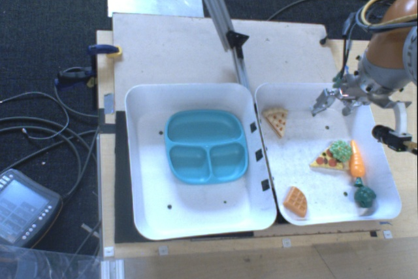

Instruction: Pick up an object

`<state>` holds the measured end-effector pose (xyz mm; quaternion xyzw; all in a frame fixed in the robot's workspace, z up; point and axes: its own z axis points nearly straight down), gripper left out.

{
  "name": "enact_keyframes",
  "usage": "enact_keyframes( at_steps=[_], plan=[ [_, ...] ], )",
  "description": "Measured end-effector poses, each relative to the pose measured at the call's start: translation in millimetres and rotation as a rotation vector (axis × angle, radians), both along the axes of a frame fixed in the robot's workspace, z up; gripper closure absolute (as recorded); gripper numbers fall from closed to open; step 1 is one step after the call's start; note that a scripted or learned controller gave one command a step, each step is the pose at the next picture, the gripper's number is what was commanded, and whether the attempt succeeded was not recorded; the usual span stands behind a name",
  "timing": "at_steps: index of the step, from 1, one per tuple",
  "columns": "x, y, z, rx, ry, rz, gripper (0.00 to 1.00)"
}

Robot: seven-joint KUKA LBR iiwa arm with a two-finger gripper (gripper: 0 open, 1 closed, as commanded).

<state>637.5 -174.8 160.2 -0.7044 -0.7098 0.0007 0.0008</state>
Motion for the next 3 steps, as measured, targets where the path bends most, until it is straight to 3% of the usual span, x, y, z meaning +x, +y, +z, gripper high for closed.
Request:
enact_keyframes(
  at_steps=[1,2,3],
  plan=[
    [9,3,-49,0.000,0.000,0.000,0.00],
    [11,2,-34,-0.002,-0.007,0.003,1.00],
    [12,2,32,-0.002,-0.011,0.000,1.00]
  ],
)
